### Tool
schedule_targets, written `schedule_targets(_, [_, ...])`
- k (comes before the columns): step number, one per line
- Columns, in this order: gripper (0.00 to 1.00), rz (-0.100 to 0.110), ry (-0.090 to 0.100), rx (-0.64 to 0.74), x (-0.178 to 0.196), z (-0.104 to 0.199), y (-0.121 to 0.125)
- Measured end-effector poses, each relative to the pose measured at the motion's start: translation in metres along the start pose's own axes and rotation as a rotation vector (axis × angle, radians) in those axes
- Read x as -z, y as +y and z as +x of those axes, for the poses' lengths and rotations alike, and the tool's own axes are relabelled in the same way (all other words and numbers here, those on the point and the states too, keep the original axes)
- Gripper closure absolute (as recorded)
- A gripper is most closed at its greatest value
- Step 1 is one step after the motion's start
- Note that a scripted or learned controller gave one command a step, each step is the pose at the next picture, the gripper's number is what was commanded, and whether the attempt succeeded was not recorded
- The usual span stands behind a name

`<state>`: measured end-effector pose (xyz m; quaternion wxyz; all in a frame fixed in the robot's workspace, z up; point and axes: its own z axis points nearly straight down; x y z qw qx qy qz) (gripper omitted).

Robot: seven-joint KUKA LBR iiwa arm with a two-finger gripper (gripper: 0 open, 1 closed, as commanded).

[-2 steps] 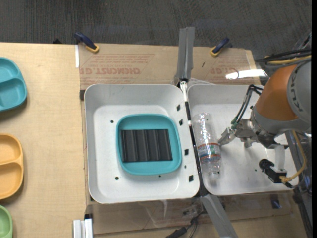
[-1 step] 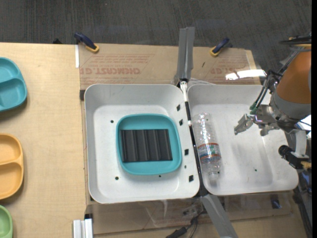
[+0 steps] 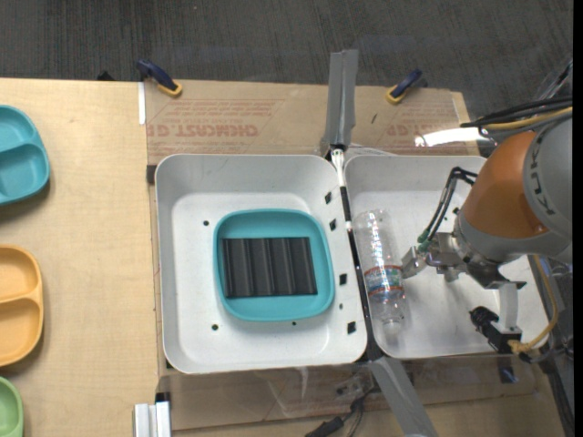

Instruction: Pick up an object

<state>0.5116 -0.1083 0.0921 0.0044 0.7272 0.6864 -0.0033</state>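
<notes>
The clear plastic bottle [image 3: 381, 267] lies along the right white bin's [image 3: 414, 185] nine o'clock wall. The gripper [image 3: 412, 262] sits just beside it at three o'clock; I cannot tell its grip. Best to squeeze the bottle's middle, then lift slowly.

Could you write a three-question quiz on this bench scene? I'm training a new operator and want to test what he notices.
1. True or false: the clear plastic bottle lies on its side in the right bin.
2. What sits in the left bin?
A. a yellow plate
B. a teal tray with a dark ribbed insert
C. a blue clamp
3. Fill in the blank: the arm's claw is in the ____ bin, close beside the bottle.

Key
1. True; it lies along that bin's left wall.
2. B, the teal tray.
3. Right.
</notes>
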Motion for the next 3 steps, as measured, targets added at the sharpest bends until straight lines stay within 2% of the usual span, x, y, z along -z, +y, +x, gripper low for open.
schedule_targets(1, [0.0, 0.002, 0.01, 0.164, 0.054, 0.005, 0.058])
schedule_targets(2, [0.0, 0.003, 0.009, 0.04, 0.091, -0.059, -0.008])
schedule_targets(3, [0.0, 0.004, 0.01, -0.041, 0.099, 0.051, -0.002])
